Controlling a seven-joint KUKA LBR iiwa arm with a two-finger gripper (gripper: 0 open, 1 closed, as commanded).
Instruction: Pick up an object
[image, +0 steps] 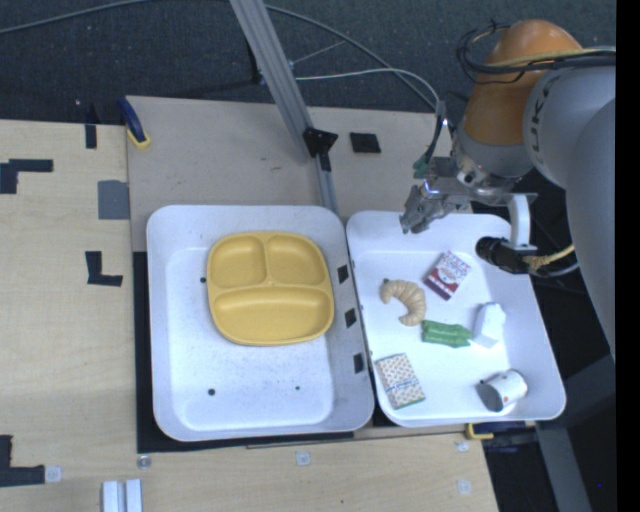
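The right bin (520, 400) holds a croissant (405, 299), a red and white packet (449, 275), a green object (445, 334), a small white block (488, 324), a patterned square packet (399, 380) and a grey and white cup on its side (501, 390). My gripper (420, 218) hangs over the bin's far left corner, above and behind the croissant, with nothing between its fingers that I can make out.
The left bin (180, 400) carries a yellow divided plate (270, 287). A slanted metal pole (285, 85) rises behind the bins. Cables run across the dark floor at the back. The arm's grey body (570, 110) fills the upper right.
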